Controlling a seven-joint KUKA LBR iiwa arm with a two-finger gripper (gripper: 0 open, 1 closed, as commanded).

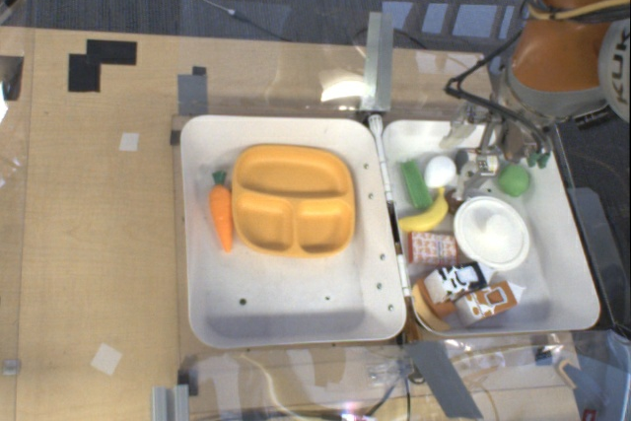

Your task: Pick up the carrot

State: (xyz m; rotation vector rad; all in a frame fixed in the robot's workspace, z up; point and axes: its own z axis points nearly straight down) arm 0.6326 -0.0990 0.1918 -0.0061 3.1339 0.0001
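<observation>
carrot (221, 216) just left of yellow tray (294, 200), long axis near-far | gripper (480, 153) far right of tray, over other bin | claw state: cannot tell

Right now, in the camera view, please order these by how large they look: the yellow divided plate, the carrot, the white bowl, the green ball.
1. yellow divided plate
2. white bowl
3. carrot, long but thin
4. green ball

All lie at a similar distance from the camera.

arm — reaching in from right | gripper (480, 156) — pointing down
</observation>
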